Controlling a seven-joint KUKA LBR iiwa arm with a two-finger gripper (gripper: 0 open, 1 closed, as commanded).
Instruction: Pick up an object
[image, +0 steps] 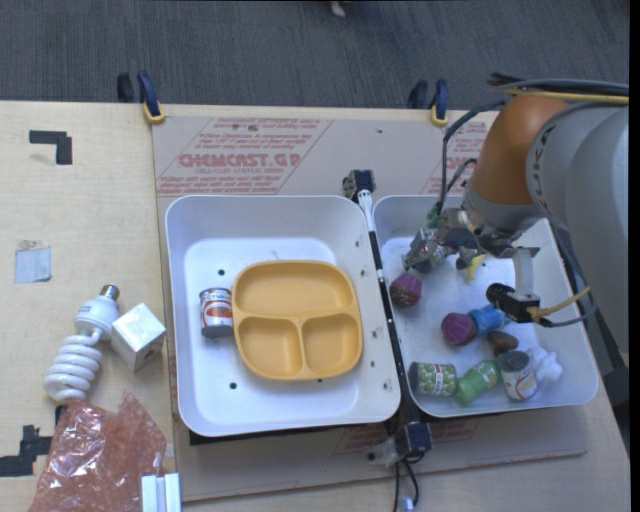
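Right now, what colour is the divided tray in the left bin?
Yellow-orange all over, plain with no pattern. The tray shows best in the camera view, lying flat in the left bin.

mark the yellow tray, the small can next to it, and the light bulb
yellow tray (297, 318), camera view, on the divider where its three compartments meet
small can (215, 312), camera view, on its side wall, left of the tray
light bulb (76, 358), camera view, on the white spiral
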